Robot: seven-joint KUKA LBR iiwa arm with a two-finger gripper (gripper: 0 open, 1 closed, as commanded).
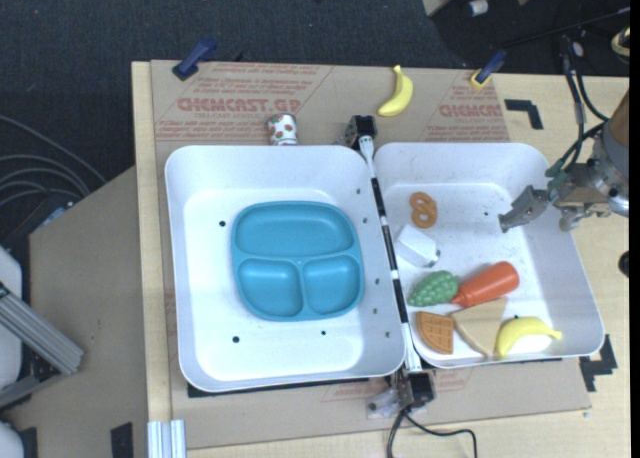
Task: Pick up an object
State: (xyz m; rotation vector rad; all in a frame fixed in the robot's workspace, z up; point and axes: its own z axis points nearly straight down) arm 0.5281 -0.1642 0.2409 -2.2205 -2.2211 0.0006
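The right bin (560, 171) holds several toy foods. A brown pretzel (423, 209) lies near its left wall, with a white lump (417, 244) just below it. Further toward the front are a green bunch (434, 289), an orange carrot (487, 284), a waffle (436, 332), a tan bread slice (478, 329) and a yellow banana (526, 335). My gripper (541, 220) hangs over the right part of this bin. It is open, with nothing between its fingers, above and to the right of the carrot.
The left bin (200, 196) bears a blue divided plate (296, 258). On the board behind the bins lie a second yellow banana (397, 93) and a small spotted toy (283, 128). Blue clips (194, 59) sit at the back edge. Cables hang at the right.
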